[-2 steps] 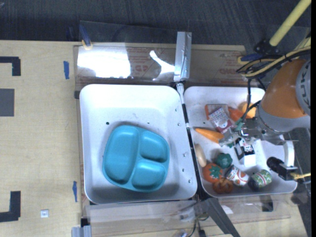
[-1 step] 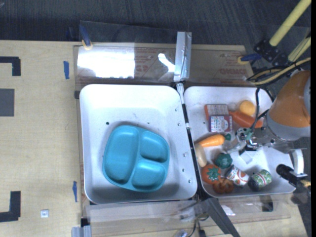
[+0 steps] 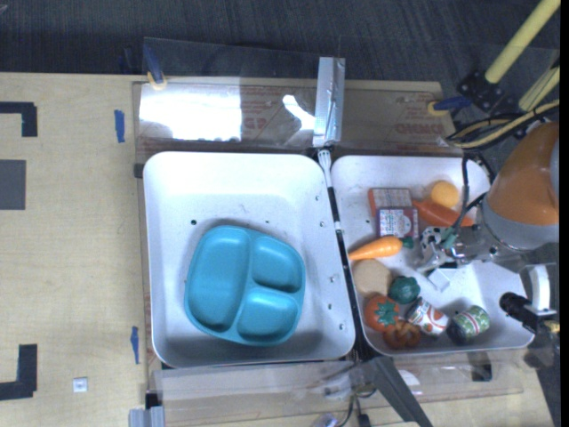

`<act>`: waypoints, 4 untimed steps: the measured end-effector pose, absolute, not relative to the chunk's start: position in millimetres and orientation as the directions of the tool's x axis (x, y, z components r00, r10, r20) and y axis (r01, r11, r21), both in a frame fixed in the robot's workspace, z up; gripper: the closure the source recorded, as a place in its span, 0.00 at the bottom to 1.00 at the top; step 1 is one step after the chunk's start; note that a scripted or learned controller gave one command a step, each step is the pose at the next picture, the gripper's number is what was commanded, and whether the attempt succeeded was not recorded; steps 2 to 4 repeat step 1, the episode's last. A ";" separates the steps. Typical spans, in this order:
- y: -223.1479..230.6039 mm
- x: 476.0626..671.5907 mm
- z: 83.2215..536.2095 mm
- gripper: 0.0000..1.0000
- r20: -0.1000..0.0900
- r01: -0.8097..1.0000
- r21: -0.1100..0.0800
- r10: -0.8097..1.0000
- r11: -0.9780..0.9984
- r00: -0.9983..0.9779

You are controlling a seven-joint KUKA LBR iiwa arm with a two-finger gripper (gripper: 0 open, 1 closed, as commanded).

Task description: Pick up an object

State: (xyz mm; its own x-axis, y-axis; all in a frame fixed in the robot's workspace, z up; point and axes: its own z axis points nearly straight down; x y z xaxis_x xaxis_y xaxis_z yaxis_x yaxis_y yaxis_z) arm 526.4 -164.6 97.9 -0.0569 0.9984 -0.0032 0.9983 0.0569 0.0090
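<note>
The right bin holds several small toy items. Among them are an orange carrot, a brown-red box, a yellow-orange fruit and a teal piece. There are also a tan lump, an orange-red pumpkin shape, a white-and-red piece and a green-patterned ball. My gripper hangs low over the bin's middle, just right of the carrot's thick end and below the box. The wrist hides what lies beneath it.
The left bin holds a blue divided plate. The grey arm with its orange band covers the right bin's right side. Clear plastic sheeting and a metal bracket stand behind the bins. Cables lie at the back right.
</note>
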 end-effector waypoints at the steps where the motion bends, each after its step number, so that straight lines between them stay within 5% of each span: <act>1: -124.1 582.5 218.2 1.00 0.000 0.998 0.009 0.998 -0.068 0.068; 4: -124.1 582.5 218.2 1.00 0.000 0.998 0.009 0.998 -0.068 0.068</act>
